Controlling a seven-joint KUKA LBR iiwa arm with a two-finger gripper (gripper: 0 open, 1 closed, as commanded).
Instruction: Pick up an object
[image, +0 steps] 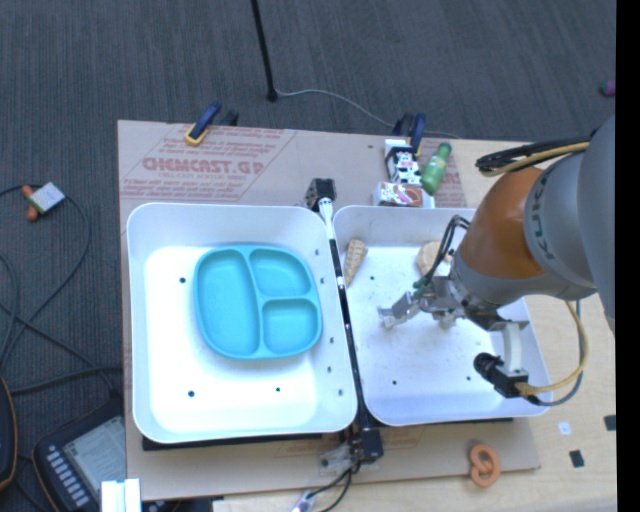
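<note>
Seen from above at a slant, a bench (200, 175) covered with brown cardboard carries two shallow white bins side by side. The left bin (150, 330) holds a light blue divided plate (257, 302) with three compartments, lying flat near the middle of the bin and slightly toward its far edge.

The right bin (420, 395) holds the robot's claw and two small things. A ridged, cream-coloured cone (355, 259) lies near the bin's far left corner, just beside the wall shared with the left bin. A pale rounded object (430, 256) lies near the middle of the far edge, partly hidden behind the arm.

The grey arm (570, 225), with its orange band (497, 235), reaches in from the right and bends down over the right bin. Its claw (398, 313) sits low over the bin floor, near the middle of the bin. The metal fingers (392, 315) point toward the left bin. They are small and seen side-on, so I cannot tell whether they are spread or pressed together, and nothing can be seen held between them. The claw is apart from both the cone and the pale object.

On the cardboard beyond the right bin's far edge stands a small green bottle (435, 168) beside a little printed packet (401, 192). An orange ring (484, 464) lies near the bench's near right corner.
</note>
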